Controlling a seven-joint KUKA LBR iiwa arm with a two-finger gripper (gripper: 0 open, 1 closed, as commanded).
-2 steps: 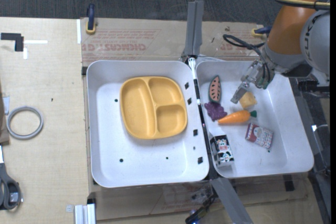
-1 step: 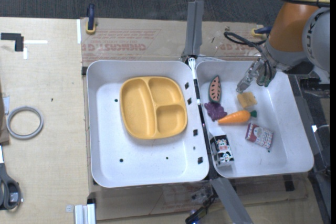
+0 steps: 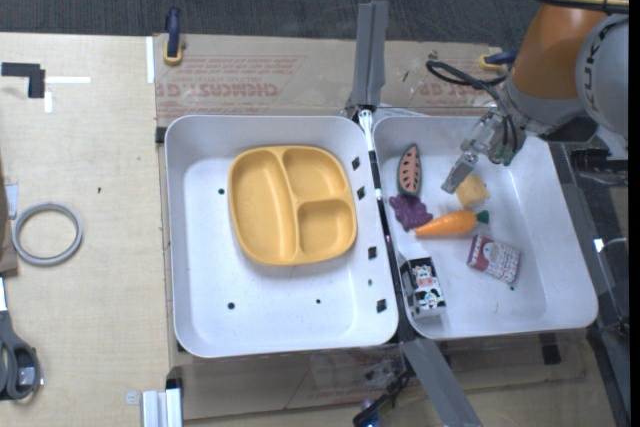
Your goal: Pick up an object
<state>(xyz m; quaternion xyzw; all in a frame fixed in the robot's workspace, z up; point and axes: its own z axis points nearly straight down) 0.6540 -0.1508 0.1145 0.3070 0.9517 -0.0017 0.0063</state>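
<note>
Toy food lies scattered in the right bin [image 3: 560, 215], and none of it sits between the gripper's [image 3: 458, 181] fingers. Far to the fingers' left, on the bare wooden bench, a grey ring [image 3: 44, 233] lies flat, with scissor handles [image 3: 18, 370] below it at the frame's edge. Nearer, but well to the left of the fingers, the left bin [image 3: 200, 305] holds a yellow divided plate [image 3: 293, 204] with three compartments. A blue-handled clamp [image 3: 174, 35] stands on the cardboard strip behind that bin.

Across the divider, a watermelon slice [image 3: 408, 169] lies just left of the fingers, apart from them. Below it, a purple toy [image 3: 409, 211] touches the pointed end of a carrot [image 3: 447, 224], which lies on its side beneath the fingertips. A small black-and-white carton [image 3: 424, 287] stands lower left of the fingers, against the bin's near wall. Directly under the fingertips, and seemingly touching them, is a tan block [image 3: 472, 191]; the fingers look nearly closed, tilted down to the left, with nothing gripped. A red and white packet [image 3: 494, 259] lies flat to the lower right. The grey arm with its orange band [image 3: 555, 50] rises to the upper right of the fingers.
</note>
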